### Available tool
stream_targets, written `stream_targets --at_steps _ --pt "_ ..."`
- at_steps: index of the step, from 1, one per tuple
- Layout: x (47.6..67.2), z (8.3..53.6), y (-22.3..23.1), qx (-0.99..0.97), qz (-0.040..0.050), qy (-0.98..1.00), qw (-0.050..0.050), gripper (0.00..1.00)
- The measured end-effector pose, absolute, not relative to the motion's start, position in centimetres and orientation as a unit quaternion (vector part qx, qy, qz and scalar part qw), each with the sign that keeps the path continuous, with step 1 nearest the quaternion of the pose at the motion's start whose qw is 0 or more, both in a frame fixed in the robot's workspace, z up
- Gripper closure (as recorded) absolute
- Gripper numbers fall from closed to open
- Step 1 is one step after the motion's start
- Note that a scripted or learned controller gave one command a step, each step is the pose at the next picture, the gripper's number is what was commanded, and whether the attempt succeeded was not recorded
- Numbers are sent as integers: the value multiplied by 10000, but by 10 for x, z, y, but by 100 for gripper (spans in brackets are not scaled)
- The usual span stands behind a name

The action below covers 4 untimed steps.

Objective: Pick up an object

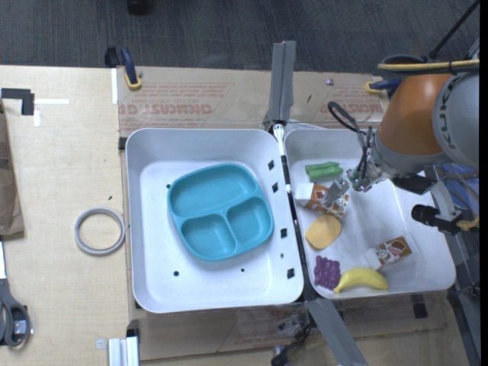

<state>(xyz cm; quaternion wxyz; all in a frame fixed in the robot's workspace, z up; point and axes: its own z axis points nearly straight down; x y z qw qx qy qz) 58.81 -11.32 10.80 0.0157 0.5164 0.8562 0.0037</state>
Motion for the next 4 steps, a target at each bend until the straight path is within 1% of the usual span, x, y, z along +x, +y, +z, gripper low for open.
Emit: stream_targets --at_steps 1,2,3,4 --pt "591 122 -112 5172 76 8557 184 100" --pt "591 121 -111 5170 70 8558 172 0" --pt "488 91 -171 4058 0 9140 0 0" --pt "507 92 -110 4478 2 8941 3 0"
